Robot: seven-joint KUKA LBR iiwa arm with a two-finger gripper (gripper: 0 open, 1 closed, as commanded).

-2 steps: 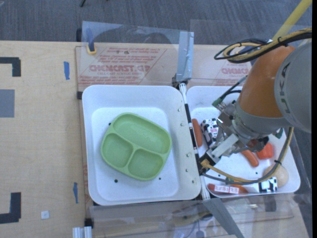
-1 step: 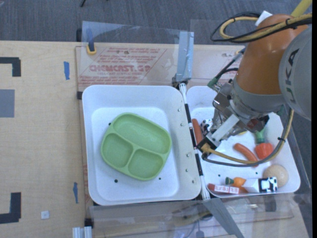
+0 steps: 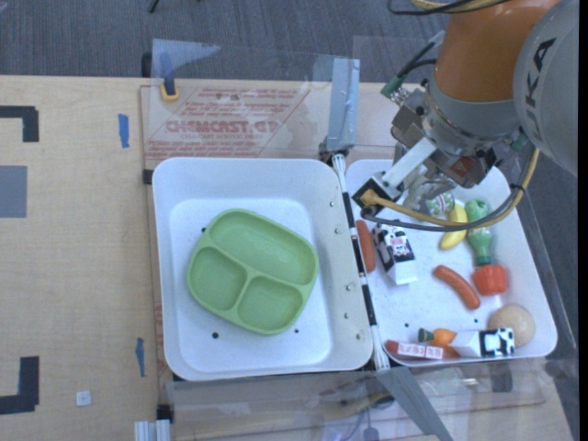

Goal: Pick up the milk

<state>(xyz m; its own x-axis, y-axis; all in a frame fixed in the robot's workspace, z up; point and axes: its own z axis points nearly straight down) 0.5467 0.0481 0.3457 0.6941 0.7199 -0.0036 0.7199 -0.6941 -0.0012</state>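
A small white milk carton (image 3: 397, 254) with black cow patches lies in the right bin (image 3: 537, 274), near its left wall. A second black-and-white patched carton (image 3: 497, 342) lies at that bin's front right corner. My gripper (image 3: 430, 194) hangs below the orange-banded wrist over the back of the right bin. It is up and to the right of the first carton and apart from it. The wrist and cables hide the fingertips.
The left bin (image 3: 175, 246) holds a green divided plate (image 3: 252, 270). Around the milk lie a red sausage (image 3: 366, 246), a banana (image 3: 453, 238), a green vegetable (image 3: 479, 229), an orange-red vegetable (image 3: 491, 278), another sausage (image 3: 457, 286) and a bread roll (image 3: 512, 322).
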